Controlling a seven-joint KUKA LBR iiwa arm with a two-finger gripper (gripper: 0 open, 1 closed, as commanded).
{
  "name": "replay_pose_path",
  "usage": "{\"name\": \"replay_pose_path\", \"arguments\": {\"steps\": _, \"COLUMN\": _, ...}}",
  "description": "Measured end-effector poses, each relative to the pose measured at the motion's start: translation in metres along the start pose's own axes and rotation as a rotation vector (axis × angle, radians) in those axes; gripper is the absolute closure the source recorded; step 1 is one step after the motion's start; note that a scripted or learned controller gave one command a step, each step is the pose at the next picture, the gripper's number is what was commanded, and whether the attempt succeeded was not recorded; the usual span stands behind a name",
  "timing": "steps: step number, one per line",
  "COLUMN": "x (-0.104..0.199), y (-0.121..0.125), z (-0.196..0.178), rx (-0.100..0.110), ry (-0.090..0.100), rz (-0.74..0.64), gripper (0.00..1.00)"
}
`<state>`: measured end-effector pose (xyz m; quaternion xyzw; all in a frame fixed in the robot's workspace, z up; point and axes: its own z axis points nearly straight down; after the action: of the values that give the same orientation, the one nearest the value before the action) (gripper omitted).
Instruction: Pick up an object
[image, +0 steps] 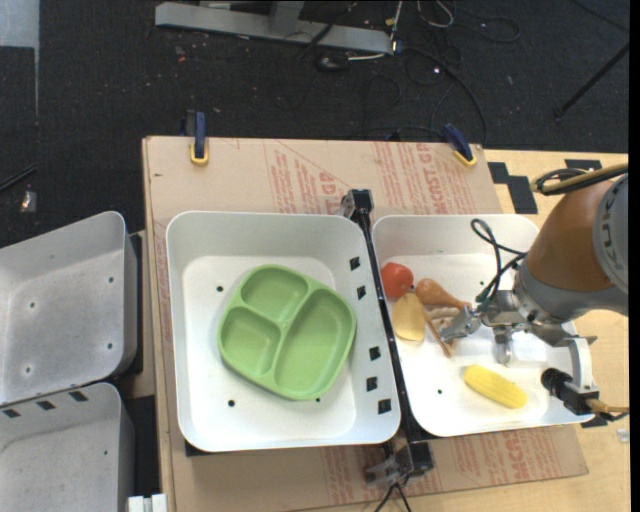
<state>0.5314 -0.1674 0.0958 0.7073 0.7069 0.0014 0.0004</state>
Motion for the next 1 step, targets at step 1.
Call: {"name": "replay_pose_path", "arguments": {"steps": 1, "x": 0.0018, "y": 0.0030, "z": -0.0128, "rx": -0.009, "ry": 0.001, "rz": -0.001, "gripper": 1.00}}
